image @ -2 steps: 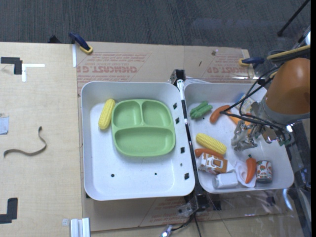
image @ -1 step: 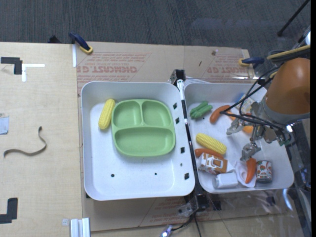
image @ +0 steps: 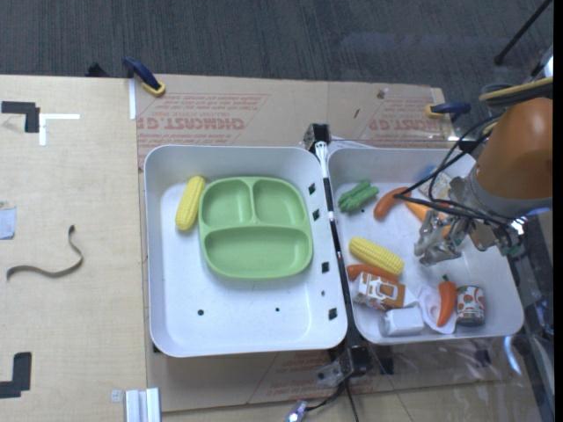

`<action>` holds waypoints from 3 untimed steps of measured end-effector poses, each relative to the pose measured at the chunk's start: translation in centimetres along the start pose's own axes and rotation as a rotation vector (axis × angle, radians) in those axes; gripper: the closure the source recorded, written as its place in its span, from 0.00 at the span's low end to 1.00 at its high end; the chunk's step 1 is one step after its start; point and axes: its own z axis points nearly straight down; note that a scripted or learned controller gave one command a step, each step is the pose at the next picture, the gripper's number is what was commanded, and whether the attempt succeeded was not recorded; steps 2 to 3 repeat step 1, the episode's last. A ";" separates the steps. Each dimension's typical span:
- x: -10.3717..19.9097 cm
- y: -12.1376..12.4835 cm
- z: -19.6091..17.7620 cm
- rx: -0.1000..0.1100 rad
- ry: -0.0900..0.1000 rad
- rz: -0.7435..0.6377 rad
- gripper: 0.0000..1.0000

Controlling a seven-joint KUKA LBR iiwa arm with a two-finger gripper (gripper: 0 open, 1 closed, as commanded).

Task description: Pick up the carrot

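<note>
Jaws' state unclear (blurred), arm [image: 519, 152] reaching down over right bin [image: 501, 323], above carrot [image: 447, 300].

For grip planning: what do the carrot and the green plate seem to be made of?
The carrot looks like moulded plastic, a toy: even orange, smooth, slight shine. The green plate seems matte plastic too: one flat colour, rounded moulded dividers. Neither can be confirmed by sight alone.

A small orange carrot [image: 447, 301] with a green top is seen in the right bin [image: 506, 323], near its front right corner. It is laid nearly upright in the view, green end uppermost, just beside a red-and-white can [image: 471, 306], partly over something white.
</note>
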 end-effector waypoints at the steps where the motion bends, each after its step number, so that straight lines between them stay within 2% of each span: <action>1: -4.4 0.2 -5.8 -0.003 0.001 0.047 1.00; 3: -4.4 0.2 -5.8 -0.003 0.001 0.047 1.00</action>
